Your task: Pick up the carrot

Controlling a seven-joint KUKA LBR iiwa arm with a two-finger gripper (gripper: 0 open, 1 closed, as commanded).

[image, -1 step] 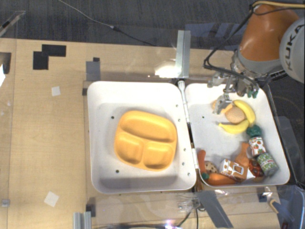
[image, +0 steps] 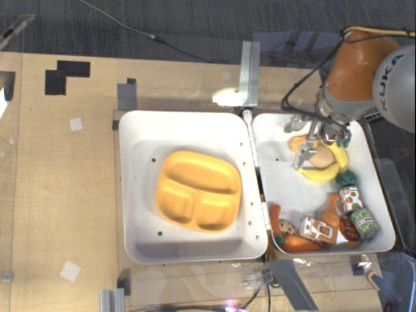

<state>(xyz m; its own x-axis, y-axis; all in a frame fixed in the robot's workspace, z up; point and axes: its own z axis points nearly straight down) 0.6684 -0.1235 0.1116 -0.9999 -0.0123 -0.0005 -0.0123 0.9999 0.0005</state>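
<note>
An orange carrot (image: 300,243) lies along the near wall of the right bin (image: 376,174), beside a small printed carton (image: 318,229). My gripper (image: 317,143) hangs low over the far part of that bin. It is just above a tan round item (image: 321,156) and a yellow banana (image: 323,172), with a small orange piece (image: 298,143) to its left. The carrot is well apart from the gripper, toward the near edge.
The left bin (image: 140,174) holds a yellow divided plate (image: 197,190). In the right bin there are also two small cans (image: 356,210), a dark green item (image: 346,177), a reddish piece (image: 275,217) and another orange piece (image: 333,212). A metal post (image: 249,70) stands behind the bins.
</note>
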